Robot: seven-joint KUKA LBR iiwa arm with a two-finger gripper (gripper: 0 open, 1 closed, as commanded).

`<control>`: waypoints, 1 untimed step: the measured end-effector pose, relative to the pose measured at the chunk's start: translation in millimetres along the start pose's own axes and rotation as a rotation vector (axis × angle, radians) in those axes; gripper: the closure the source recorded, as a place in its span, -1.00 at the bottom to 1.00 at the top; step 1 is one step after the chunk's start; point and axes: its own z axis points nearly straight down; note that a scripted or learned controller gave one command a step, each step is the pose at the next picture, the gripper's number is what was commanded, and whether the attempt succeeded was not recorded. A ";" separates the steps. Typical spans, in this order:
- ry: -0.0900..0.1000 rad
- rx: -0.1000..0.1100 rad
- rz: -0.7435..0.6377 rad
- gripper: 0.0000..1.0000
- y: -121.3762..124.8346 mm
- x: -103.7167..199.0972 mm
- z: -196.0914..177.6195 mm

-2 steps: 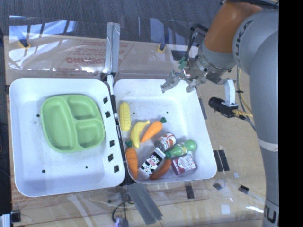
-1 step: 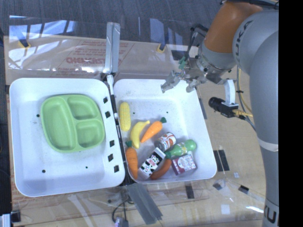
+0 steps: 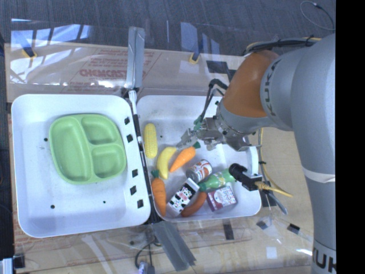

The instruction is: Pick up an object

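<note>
My gripper (image 3: 195, 138) hangs low over the right bin (image 3: 171, 104), just above the upper tip of an orange carrot (image 3: 182, 158). A yellow banana (image 3: 165, 159) lies against that carrot's left side. To their left, an ear of corn (image 3: 150, 140) lies beside the bin's wall. Nothing can be seen held in the gripper.
Also in the right bin are a second carrot (image 3: 159, 194), a small can (image 3: 201, 169), a cow-patterned carton (image 3: 183, 196), a sausage (image 3: 194, 204), a green bottle (image 3: 217, 180) and a red carton (image 3: 222, 197). The left bin (image 3: 28, 204) holds a green divided plate (image 3: 86, 148).
</note>
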 end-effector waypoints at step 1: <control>0.003 -0.015 -0.127 -1.00 -11.2 -34.9 55.6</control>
